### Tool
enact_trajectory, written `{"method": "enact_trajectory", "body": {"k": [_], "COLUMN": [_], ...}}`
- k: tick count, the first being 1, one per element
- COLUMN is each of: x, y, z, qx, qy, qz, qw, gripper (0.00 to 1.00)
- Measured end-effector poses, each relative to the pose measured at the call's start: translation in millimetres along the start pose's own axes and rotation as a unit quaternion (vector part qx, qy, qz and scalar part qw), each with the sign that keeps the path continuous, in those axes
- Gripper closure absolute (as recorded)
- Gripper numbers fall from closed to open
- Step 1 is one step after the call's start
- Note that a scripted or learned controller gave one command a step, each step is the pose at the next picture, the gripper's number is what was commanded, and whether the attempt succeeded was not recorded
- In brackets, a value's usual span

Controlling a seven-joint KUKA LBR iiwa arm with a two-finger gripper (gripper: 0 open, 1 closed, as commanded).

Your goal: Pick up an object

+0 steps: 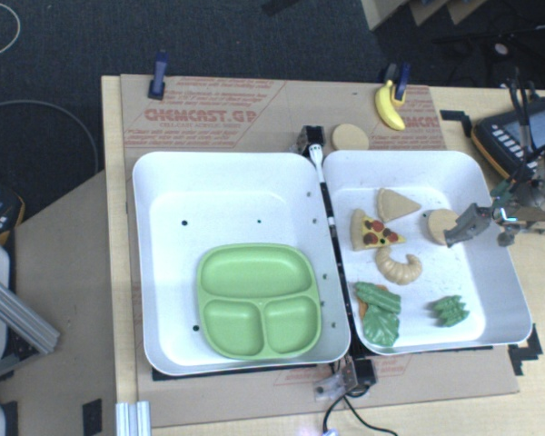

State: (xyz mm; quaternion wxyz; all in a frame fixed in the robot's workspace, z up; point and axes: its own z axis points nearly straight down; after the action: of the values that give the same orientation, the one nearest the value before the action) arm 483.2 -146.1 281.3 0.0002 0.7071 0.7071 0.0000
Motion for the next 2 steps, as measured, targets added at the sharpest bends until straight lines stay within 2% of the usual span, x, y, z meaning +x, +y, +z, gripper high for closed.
{"method": "enact_trajectory", "body": {"k": [1, 2], "x": [52.0, 51.5], "y": [6.2, 1.4], "z": [181.5, 176.9], "qx": [-0.009, -0.002], "qy": [-0.001, -0.001], "qz": [0.000, 0.001], "qw": [1.0000, 1.0000], "gripper": [0.00, 1.00]}}
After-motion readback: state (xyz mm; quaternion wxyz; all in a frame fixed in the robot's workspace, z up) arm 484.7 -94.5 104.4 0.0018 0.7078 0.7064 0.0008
